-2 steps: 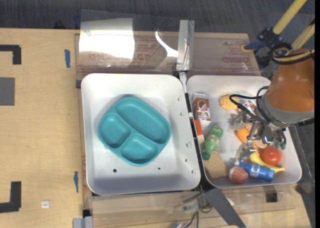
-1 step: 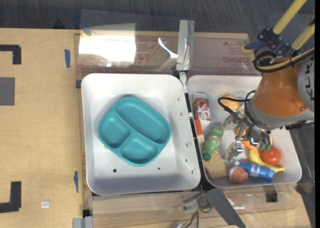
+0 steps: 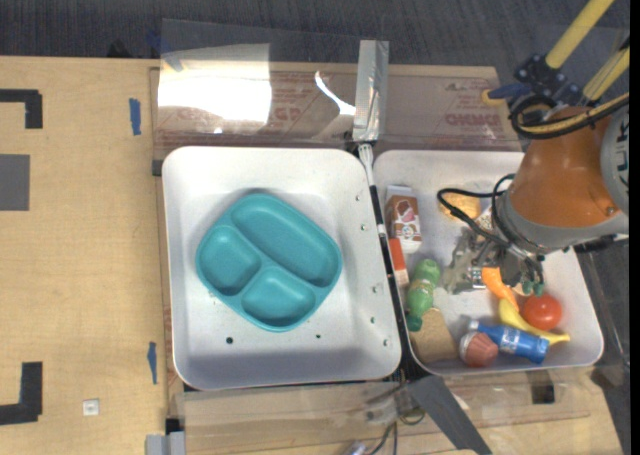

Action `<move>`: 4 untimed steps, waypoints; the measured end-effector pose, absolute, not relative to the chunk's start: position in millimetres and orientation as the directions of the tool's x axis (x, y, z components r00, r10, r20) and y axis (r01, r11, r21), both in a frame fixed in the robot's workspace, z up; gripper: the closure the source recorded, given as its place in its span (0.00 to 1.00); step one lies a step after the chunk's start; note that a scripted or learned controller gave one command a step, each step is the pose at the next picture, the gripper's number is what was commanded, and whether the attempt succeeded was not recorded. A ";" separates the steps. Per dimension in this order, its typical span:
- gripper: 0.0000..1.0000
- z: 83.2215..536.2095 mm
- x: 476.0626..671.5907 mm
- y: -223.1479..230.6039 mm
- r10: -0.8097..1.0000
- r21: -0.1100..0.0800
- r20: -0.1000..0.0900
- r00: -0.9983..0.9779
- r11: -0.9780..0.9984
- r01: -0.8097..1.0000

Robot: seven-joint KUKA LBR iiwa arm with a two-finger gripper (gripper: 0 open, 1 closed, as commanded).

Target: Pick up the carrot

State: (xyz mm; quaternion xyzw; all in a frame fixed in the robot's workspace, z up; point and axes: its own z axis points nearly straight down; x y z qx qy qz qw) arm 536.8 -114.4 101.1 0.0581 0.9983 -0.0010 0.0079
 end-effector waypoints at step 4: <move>1.00 122.5 575.9 -100.3 -0.592 -0.012 -0.010 -0.806 0.806 -0.591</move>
